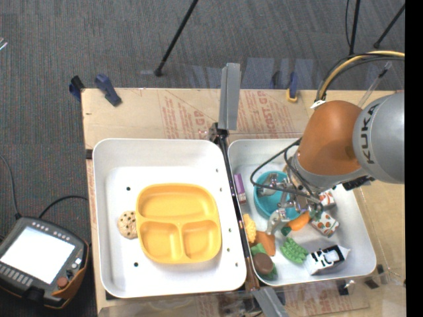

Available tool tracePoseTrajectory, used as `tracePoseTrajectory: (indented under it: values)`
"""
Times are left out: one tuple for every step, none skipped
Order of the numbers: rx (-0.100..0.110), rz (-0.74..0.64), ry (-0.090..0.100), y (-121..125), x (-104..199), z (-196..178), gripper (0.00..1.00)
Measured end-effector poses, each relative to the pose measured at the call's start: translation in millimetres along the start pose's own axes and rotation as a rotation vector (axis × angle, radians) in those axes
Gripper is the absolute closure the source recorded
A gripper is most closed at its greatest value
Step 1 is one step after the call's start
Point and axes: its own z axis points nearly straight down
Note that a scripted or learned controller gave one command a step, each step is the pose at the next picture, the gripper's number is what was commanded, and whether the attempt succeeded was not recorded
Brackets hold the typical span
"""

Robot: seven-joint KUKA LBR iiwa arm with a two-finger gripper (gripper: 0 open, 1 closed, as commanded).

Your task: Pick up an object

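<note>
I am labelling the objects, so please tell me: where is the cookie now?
The cookie lies in the left bin, near its left wall, touching the left edge of the yellow divided tray.

A handheld control pendant (pixel 39 259) lies on the floor left of the bench (pixel 158 111), near blue clamps (pixel 106 89).

A small orange carrot-shaped toy (pixel 299 222) lies flat in the right-hand shallow white bin (pixel 367 243), near its middle, just beside a teal round bowl (pixel 267 199).
</note>
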Motion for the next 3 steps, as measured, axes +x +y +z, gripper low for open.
tracePoseTrajectory:
  values:
    - [0.0,-0.088,-0.001,-115.3,-35.9,-1.2,0.0]
    - [-0.003,-0.253,0.012,-46.3,-64.1,1.7,0.0]
    - [0.001,-0.058,0.003,-109.1,45.6,0.4,0.0]
